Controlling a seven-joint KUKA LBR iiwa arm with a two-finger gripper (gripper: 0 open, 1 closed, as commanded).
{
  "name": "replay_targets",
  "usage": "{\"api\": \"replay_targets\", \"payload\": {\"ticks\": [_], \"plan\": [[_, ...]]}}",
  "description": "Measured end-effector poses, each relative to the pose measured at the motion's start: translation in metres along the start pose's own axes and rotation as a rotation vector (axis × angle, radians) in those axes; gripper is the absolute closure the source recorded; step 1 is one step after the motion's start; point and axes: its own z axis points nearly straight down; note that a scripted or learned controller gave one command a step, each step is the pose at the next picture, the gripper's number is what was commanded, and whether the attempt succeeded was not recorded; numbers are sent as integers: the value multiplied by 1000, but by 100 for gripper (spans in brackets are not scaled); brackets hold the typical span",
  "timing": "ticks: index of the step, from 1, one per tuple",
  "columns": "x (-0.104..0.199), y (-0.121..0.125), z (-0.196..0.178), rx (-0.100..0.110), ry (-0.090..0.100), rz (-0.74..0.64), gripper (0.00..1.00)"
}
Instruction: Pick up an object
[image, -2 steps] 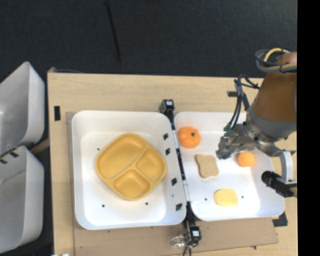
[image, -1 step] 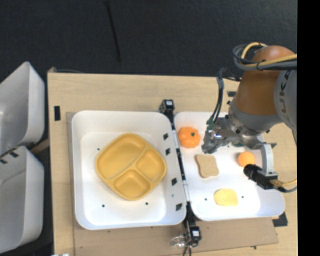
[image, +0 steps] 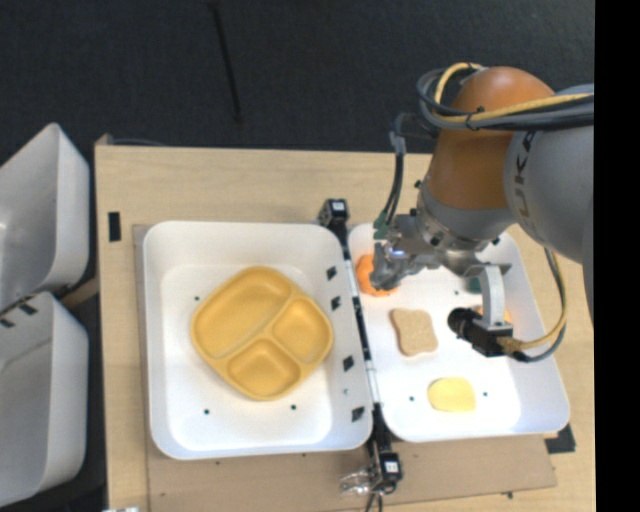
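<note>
Hand lowered over orange object; arm bent.

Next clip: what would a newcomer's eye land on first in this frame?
First the yellow divided tray, lying alone in the left bin. Then the grey arm with its orange band, reaching into the right bin, its gripper low at the bin's far left corner by a small orange object. Nearer the camera lie a toast slice and a yellow piece.
</note>
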Motion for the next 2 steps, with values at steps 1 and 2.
{"api": "replay_targets", "payload": {"ticks": [1, 2], "plan": [[52, 32, 12, 0, -2, 0, 100], [88, 67, 24, 0, -2, 2, 100]]}}
